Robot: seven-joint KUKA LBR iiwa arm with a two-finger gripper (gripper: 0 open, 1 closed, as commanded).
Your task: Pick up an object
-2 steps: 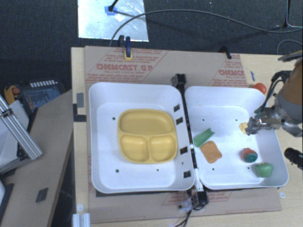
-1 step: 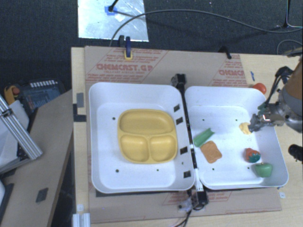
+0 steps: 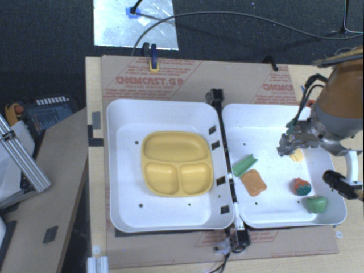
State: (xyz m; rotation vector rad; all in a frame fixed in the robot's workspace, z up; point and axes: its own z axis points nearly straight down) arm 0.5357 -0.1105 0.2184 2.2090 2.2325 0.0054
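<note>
Camera view: end effector hangs low over the right bin, just beside a pale yellow piece; its opening cannot be told. Green piece, orange piece, red-teal toy and green toy lie nearby. Yellow tray fills the left bin.

Bench: pale wood top. Brown printed cardboard sheet laid flat on it. Two shallow white bins on cardboard, touching side by side: left bin, right bin.
</note>
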